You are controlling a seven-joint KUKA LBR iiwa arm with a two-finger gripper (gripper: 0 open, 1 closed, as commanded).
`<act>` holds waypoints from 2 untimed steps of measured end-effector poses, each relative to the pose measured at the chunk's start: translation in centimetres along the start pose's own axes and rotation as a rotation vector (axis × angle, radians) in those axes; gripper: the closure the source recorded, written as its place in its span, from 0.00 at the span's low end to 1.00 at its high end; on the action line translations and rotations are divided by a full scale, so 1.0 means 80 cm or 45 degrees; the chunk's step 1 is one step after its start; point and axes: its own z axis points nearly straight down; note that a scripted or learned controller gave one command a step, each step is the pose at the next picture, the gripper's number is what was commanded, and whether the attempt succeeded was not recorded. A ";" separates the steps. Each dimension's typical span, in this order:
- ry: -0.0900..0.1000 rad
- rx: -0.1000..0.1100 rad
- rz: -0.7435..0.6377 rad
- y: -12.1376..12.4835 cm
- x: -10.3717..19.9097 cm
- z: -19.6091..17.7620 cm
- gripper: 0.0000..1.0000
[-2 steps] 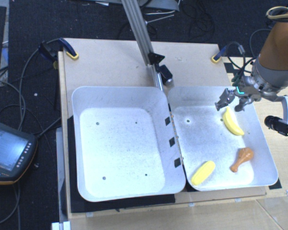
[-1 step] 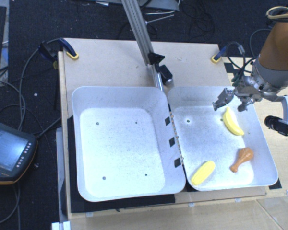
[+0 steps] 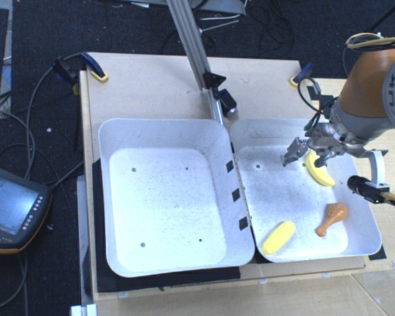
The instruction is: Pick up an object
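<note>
The pincer [image 3: 305, 151] was seen spread open low over the right bin [image 3: 263, 176], just beside a banana [image 3: 318, 172]. A drumstick toy [image 3: 332, 218] and a yellow corn-like piece [image 3: 278, 236] were left nearer the front.

No words, numbers or signs to read anywhere. Screen of the hand-held controller [image 3: 12, 209] on the floor at the left glows, yet far too small and blurry to make out. Nothing printed on the two white bins [image 3: 164, 137] or on the bench [image 3: 151, 84].
</note>
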 end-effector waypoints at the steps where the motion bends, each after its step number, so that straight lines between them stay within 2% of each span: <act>1: 0.000 0.002 0.001 0.008 -0.006 0.071 0.00; 2: 0.000 -0.001 0.000 0.007 -0.006 0.110 0.00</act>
